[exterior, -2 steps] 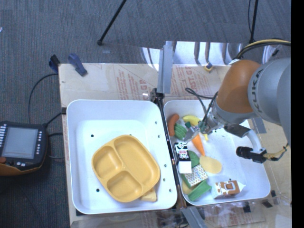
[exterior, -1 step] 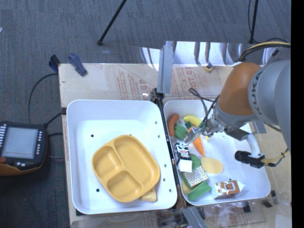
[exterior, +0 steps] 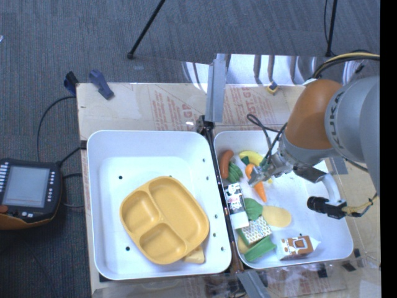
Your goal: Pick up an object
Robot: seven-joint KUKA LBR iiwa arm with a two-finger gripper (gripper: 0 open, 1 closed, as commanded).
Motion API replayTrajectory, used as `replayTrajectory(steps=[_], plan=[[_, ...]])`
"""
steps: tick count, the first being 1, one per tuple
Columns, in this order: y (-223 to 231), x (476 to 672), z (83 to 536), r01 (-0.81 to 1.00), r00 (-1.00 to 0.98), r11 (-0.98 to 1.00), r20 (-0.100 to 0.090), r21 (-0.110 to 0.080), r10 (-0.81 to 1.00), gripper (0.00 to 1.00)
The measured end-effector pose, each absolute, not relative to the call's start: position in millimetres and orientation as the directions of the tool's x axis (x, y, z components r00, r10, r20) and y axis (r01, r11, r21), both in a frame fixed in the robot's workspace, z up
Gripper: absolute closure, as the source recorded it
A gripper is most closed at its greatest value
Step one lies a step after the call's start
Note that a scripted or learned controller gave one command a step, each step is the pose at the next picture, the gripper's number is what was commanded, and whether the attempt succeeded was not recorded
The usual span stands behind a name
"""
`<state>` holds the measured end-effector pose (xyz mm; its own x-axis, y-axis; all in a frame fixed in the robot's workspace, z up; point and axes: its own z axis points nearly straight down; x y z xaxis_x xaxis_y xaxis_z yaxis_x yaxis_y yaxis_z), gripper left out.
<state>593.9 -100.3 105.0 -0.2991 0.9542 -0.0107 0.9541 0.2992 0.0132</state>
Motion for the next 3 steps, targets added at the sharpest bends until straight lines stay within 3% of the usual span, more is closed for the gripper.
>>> replayTrajectory(steps=[1, 2, 3], plan=[[-66, 646.3, 192, 0.942, -0.335, 0.335, -0.002, 0.008, 0.942, 1.00], [-66, 645.9, 199, 0.942, -0.337, 0.337, -0.001, 0.004, 0.942, 1.00], [-72, 643.5, 189, 0.990, -0.140, 0.140, 0.001, -0.003, 0.990, 1.00]])
